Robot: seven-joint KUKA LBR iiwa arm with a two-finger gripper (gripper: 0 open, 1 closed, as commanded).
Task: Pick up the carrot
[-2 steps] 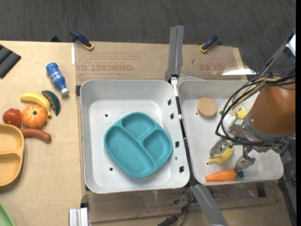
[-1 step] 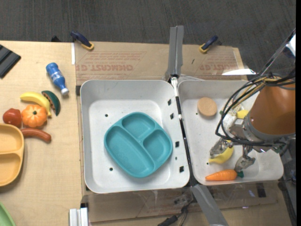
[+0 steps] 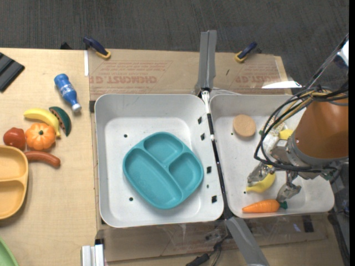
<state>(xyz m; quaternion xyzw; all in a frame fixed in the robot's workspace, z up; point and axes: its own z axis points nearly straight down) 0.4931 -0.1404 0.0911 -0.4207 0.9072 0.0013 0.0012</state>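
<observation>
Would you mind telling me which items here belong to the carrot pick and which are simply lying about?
Belonging to the job:
carrot, at the right bin's front edge
gripper, above it, fingers apart

Lying about:
yellow banana by the gripper
tan disc
teal divided plate in the left bin
blue bottle on the bench

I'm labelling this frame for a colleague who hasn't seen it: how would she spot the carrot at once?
Look in the right-hand white bin, at its near edge, just below the gripper. The carrot lies flat there: orange, tapered, with a green stub at one end, unlike the yellow banana above it.
</observation>
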